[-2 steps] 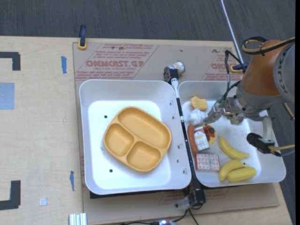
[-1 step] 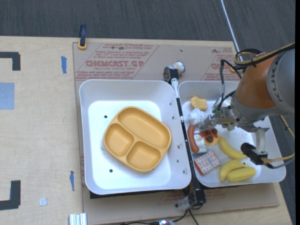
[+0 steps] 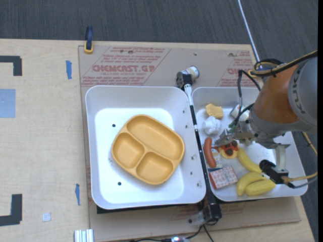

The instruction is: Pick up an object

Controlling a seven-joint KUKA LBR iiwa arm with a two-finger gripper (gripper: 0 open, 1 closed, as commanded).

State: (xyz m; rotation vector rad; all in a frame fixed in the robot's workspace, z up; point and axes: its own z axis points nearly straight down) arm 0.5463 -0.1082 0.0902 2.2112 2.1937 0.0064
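While the right-hand shallow white plastic bin (image 3: 298, 158) crowds the toys together, the end effector (image 3: 233, 135) hangs low over them, presumably to grasp one, its state impossible to tell.

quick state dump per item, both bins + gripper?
Yellow divided tray: flat in left bin, tilted diagonally.
Hot dog: lying along right bin's left wall.
Bananas: lying at front of right bin.
White crumpled item: resting near back.
Yellow chunk: resting at back.
Patterned card: lying flat.
Gripper: low over small red-orange item; grasp unclear.
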